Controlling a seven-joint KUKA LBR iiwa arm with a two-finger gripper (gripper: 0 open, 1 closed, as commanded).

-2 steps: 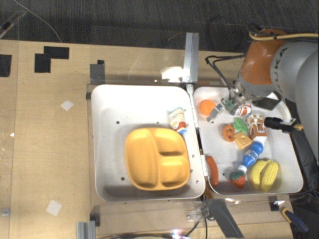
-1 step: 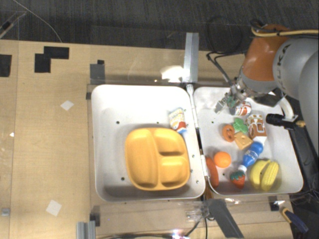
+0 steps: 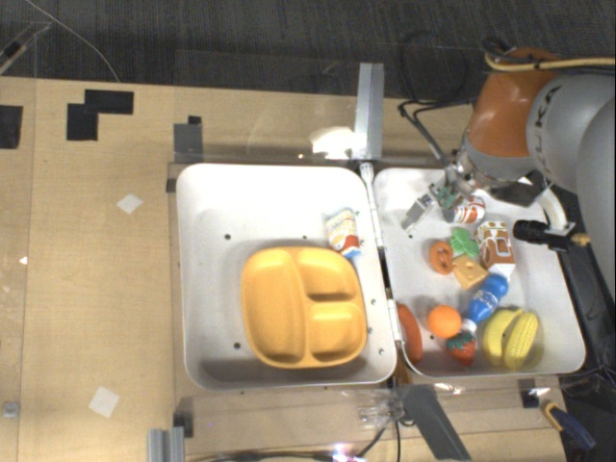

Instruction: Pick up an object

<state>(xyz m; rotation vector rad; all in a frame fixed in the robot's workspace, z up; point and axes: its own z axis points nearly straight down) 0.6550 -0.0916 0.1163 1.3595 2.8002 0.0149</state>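
A yellow divided tray (image 3: 303,306) lies in a white bin (image 3: 207,258); an orange ball (image 3: 444,320), yellow bananas (image 3: 511,338).

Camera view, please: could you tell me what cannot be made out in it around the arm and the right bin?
- End effector: small and dark against the right white bin; finger state unreadable.
- Red-and-white round object: partly hidden behind the end effector; identity unclear.
- Dark red rounded object: partly hidden by the divider between the bins.
- Small printed packet in the left white bin: label too small to read.
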